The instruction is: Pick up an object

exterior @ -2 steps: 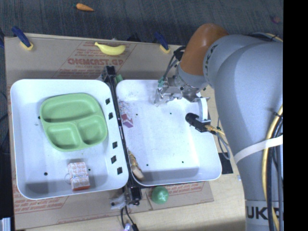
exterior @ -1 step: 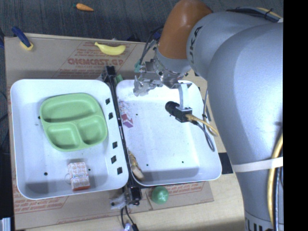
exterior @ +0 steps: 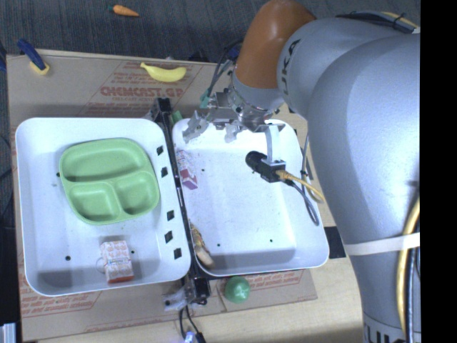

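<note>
We look down on a table point(exterior: 335, 277) covered with printed brown cardboard point(exterior: 107, 88), dark carpet point(exterior: 86, 20) beyond it with a small orange bit point(exterior: 126, 10) lying there. Two shallow white bins sit side by side, smooth plastic with rounded corners. The left bin point(exterior: 32, 191) holds a light green divided tray point(exterior: 108, 179), matte, three compartments, and near its front a small boxy carton point(exterior: 116, 260), white and red. The right bin point(exterior: 285, 241) carries a slim pink and white packet point(exterior: 186, 170) along its left wall, its long axis running front to back, and a tan object point(exterior: 201, 249) at the front left corner. A yellow banana point(exterior: 164, 71) lies on the cardboard behind the bins, long axis left to right, curved. A green ball point(exterior: 237, 289) rests in front of the right bin. The grey arm point(exterior: 357, 120) fills the right side, orange band above the wrist; the hand point(exterior: 212, 122) hangs over the right bin's back left corner, and we cannot tell whether it is open or shut or holds anything.
</note>
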You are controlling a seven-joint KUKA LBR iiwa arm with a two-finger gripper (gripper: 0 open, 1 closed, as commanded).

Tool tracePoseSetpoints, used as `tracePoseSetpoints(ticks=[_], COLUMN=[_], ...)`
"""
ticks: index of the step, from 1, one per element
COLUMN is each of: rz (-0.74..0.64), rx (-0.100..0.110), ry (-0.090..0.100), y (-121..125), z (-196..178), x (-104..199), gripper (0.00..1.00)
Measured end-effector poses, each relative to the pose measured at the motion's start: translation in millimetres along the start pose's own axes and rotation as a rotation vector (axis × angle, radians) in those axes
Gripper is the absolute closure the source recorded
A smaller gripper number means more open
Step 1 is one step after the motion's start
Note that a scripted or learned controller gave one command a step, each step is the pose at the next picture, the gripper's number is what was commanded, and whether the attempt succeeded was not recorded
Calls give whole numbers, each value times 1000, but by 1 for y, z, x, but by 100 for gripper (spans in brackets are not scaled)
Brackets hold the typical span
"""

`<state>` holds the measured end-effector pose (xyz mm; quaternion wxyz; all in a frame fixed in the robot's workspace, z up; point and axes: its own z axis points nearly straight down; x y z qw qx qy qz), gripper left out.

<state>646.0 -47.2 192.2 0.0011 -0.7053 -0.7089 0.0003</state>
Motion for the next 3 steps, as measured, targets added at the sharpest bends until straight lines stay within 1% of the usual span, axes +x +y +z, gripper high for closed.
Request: tracePoseSetpoints(ticks=[1,2,3], rz=[1,-3,-1], rx=[5,2,-3], ry=[-2,-2,0], y=[9,11,11], z=[95,83,-2], x=[-74,-73,-23], gripper=[0,100,100])
